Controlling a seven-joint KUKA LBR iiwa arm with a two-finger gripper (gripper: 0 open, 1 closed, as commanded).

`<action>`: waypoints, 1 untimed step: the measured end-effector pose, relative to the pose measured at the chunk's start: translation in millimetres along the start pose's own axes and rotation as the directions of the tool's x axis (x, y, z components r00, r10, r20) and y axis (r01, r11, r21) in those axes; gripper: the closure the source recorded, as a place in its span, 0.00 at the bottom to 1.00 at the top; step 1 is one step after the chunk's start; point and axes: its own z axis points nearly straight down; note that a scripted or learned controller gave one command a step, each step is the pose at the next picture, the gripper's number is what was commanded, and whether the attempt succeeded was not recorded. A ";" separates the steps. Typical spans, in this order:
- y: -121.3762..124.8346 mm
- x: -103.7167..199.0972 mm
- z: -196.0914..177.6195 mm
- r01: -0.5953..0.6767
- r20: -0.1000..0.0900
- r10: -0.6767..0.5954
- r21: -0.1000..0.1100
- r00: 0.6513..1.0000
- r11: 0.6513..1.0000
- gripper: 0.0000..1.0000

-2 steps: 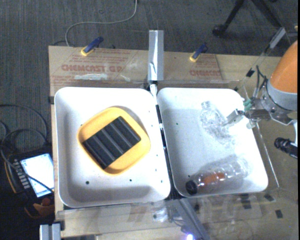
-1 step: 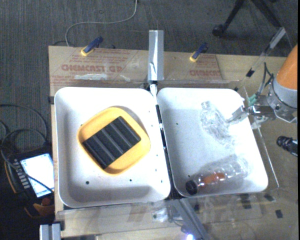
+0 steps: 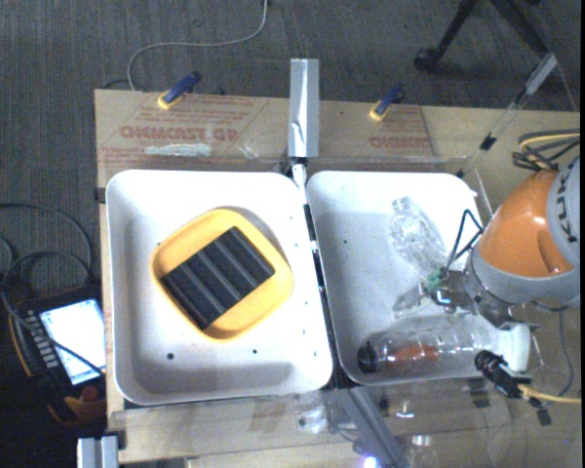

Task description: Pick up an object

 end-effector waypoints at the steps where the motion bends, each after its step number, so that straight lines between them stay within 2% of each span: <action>1: 6.1 -25.8 -0.5 -0.096 -0.010 0.096 0.000 0.995 0.995 0.00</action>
